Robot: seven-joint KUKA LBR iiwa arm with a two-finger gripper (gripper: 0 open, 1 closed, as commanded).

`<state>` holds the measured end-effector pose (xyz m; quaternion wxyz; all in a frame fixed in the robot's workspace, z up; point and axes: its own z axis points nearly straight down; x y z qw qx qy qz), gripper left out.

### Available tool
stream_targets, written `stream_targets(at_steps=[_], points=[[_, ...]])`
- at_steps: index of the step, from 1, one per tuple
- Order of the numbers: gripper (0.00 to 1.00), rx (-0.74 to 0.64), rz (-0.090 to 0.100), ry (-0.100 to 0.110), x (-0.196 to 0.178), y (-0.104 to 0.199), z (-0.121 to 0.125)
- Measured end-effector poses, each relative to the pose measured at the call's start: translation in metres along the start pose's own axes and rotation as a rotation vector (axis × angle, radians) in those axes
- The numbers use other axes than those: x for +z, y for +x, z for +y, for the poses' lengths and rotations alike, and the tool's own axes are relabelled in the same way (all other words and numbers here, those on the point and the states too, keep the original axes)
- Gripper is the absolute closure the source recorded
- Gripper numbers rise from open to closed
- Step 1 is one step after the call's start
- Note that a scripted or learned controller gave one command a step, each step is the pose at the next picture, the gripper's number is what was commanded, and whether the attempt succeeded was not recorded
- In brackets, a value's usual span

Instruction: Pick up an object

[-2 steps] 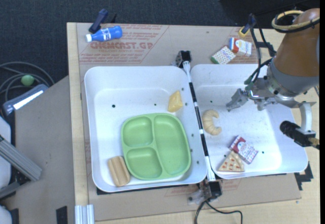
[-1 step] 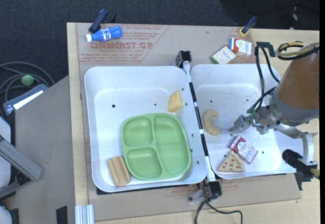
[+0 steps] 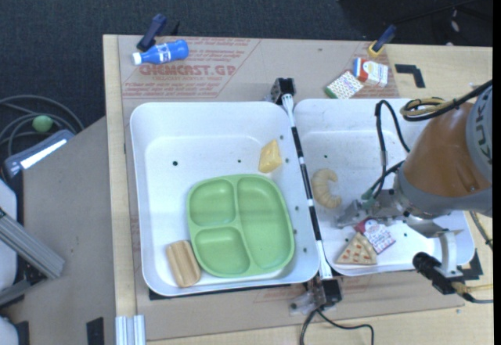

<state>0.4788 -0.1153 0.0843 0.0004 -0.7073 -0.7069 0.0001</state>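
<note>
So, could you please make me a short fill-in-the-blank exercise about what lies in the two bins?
1. The green divided tray lies in the ______ bin.
2. The croissant lies in the ______ bin.
3. The pizza slice lies nearer to the camera than the ______.
4. The tray has ______ compartments.

Missing words: left; right; croissant; three.

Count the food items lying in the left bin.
2 loose items: a yellow piece near the right wall, above the green tray, and a tan bread-like piece at the tray's lower left. The tray's compartments show no food.
</note>
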Motion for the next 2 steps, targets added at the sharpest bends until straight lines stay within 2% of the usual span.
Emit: stream_targets(at_steps=[1, 2], points=[[1.00, 0.001, -0.001, -0.001, -0.010, 0.000, 0.000], [1.00, -0.002, 0.000, -0.001, -0.100, 0.083, 0.035]])
